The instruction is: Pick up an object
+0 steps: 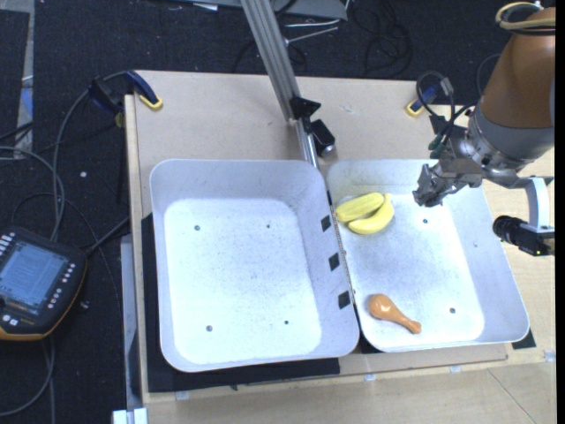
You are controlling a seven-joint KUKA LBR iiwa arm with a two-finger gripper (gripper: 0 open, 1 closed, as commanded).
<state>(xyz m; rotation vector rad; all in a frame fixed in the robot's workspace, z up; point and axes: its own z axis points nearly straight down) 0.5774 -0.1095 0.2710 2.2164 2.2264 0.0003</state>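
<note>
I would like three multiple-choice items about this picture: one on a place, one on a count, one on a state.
1. Where does the banana lie?
A. left bin
B. right bin
C. bench

2. How many things lie in the right bin?
A. one
B. two
C. four

3. The gripper is
A. above the right bin's far edge
B. over the left bin
C. touching the orange toy

Answers: 1 B, it lies near that bin's far left corner. 2 B, banana and orange toy. 3 A, it hangs right of the banana.

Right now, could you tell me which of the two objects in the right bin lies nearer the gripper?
The yellow banana, beside the gripper; the orange gourd lies nearer the bin's front edge.
</note>
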